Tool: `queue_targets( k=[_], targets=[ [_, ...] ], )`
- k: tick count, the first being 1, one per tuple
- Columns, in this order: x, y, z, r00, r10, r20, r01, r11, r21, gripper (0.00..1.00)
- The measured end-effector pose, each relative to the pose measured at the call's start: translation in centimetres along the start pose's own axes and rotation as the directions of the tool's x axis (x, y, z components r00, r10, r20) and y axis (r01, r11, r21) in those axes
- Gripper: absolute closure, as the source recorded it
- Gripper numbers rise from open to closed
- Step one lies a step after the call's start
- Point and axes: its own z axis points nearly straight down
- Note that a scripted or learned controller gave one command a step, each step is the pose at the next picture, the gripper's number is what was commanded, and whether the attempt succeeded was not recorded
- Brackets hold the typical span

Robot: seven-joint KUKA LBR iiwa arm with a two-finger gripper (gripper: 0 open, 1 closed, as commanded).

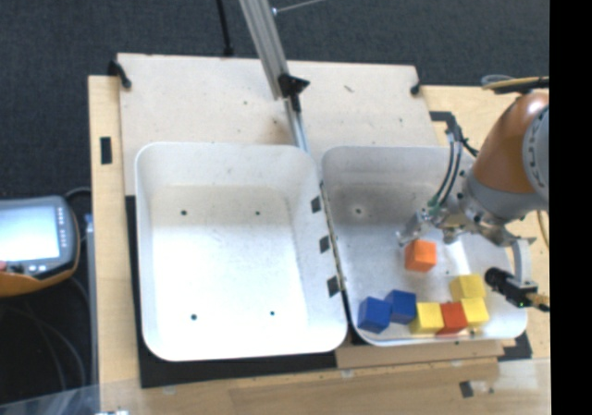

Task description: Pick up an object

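**Ana:** Nearest the front rim of the right bin [388, 341], at about six o'clock, a row of blocks lies along the wall: two blue blocks [387, 308] touching each other, then a yellow block [429, 316], a red block [453, 315] and another yellow one [474, 311], with a third yellow block [467, 287] just behind them.

**Ben:** And the one being picked?

**Ana:** My guess is the orange block [421, 255]. It sits apart from the row, toward the bin's middle, at roughly three o'clock of centre. It looks tilted, one corner up.

**Ben:** Does the gripper [433, 225] have it?

**Ana:** I can't tell. The gripper hangs just behind the block, at its twelve to one o'clock, very close or touching. Whether its fingers are spread or pressed together is hidden by the wrist.

**Ben:** So how far along?

**Ana:** I'd say the arm [513, 159] has reached the block, but a lift isn't shown. The block appears to rest on or near the bin floor. Grasping and raising it are left.

**Ben:** Farther back?

**Ana:** The left bin [148, 219] at nine o'clock, and a metal post [264, 25] leaning in from twelve o'clock.
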Motion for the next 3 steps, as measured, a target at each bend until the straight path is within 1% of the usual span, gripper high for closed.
queue_targets(
  k=[1, 2, 3],
  targets=[
    [3.5, -5.0, 0.5, 1.000, 0.004, -0.003, -0.004, 1.000, 0.006, 0.00],
    [3.3, -4.8, -0.6, 1.000, 0.010, -0.003, -0.010, 1.000, 0.003, 1.00],
    [3.3, -4.9, -0.5, 1.000, 0.012, -0.004, -0.012, 1.000, 0.004, 0.00]
  ],
)
